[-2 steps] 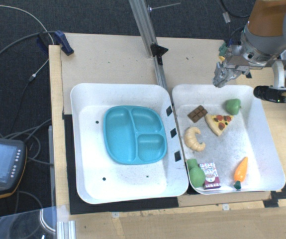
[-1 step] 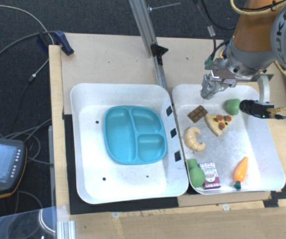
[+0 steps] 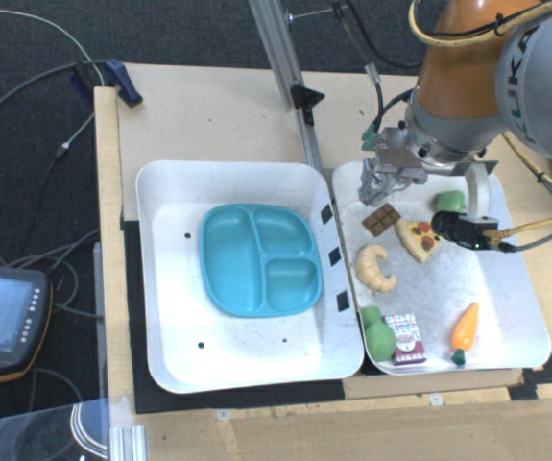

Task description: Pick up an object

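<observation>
Nearest the camera in the right bin (image 3: 530, 339), a small snack carton (image 3: 406, 339) lies beside a green toy (image 3: 378, 334) and a toy carrot (image 3: 464, 327). Farther back are a croissant (image 3: 376, 267), a pizza slice (image 3: 418, 239) and a chocolate piece (image 3: 381, 220). Just above the chocolate hangs the gripper (image 3: 375, 192), its state impossible to tell; the left bin (image 3: 165, 257) holds a blue divided plate (image 3: 260, 258).

One fixed camera looks down at a slant from above the surface (image 3: 208, 123), far enough off to take in both white bins. The left bin (image 3: 160, 257) lies well to the left of the hand (image 3: 379, 188), and the right bin (image 3: 516, 305) lies beneath it.
</observation>
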Controlling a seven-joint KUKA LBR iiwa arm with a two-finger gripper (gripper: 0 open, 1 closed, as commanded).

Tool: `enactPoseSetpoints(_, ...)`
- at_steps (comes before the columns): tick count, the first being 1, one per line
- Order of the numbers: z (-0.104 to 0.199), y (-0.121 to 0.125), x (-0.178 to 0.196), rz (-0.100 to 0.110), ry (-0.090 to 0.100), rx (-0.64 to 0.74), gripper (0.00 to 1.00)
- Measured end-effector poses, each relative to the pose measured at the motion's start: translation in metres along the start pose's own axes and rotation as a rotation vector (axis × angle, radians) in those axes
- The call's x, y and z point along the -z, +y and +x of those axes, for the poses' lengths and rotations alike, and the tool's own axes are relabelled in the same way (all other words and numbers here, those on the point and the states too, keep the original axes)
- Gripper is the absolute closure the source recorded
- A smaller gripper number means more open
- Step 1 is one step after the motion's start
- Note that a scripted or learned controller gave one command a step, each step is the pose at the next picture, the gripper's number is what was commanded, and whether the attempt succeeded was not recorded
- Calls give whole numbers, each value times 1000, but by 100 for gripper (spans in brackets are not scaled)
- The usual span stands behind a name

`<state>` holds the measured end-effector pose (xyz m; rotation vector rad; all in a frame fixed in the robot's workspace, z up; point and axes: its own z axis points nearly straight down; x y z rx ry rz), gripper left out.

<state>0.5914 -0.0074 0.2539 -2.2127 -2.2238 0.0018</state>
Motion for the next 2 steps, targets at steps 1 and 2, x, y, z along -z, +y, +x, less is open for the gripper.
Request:
enactPoseSetpoints(1,49,-25,-15,2,0,1,100)
enactPoseSetpoints(2,104,-59,-16,1,0,2,100)
